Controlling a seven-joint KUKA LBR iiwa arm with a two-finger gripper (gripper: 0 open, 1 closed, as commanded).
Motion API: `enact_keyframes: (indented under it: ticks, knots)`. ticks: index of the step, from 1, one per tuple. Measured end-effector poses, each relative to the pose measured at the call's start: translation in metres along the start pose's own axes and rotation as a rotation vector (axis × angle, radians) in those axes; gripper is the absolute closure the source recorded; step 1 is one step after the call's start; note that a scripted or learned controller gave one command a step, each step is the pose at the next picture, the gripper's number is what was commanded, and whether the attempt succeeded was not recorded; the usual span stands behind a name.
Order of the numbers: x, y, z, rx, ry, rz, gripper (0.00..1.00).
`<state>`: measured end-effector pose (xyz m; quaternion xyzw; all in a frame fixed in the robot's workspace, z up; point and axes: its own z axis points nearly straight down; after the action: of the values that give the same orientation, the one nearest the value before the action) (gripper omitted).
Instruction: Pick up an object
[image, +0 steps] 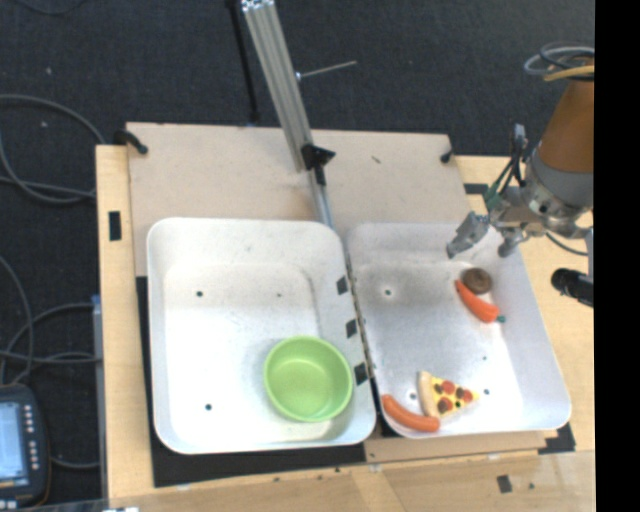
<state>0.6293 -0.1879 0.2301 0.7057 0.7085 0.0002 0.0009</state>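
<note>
Right bin (400, 260), upper right part: a small carrot-like toy (478, 301), bright orange, elongated, lying on a slant with its lower end toward the bin's right rim. A dark brown rounded piece (477, 279) sits touching its upper end; cannot tell whether the two are one object or separate.

Gripper (490, 236) is just above and slightly up-view of the brown piece, over the bin's upper right corner. Two metallic fingers (466, 238) point down-left and stand spread apart, nothing between them. Not touching the carrot. Grey wrist with orange band rises toward the right edge.

Same bin, lower rim: a pizza-slice toy (442, 394), pale yellow with red spots, tip pointing up-left. Just beside it, along the bottom rim, a red-orange sausage-shaped toy (409, 415), curved slightly.

Left bin (200, 270): a light green bowl (308, 377), upright, in the lower right corner near the divide between bins.

A slanted aluminium rail (285, 85) reaches down from the top edge to the bins' junction.
</note>
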Motion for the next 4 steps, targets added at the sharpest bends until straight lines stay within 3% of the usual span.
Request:
enact_keyframes:
  ticks: [1,3,4]
  knots:
    - [0.000,0.000,0.000,0.001,-0.001,-0.001,0.00]
    - [0.008,0.001,0.101,0.005,-0.002,0.000,0.00]
    - [0.006,0.000,0.130,0.004,-0.002,0.003,0.00]
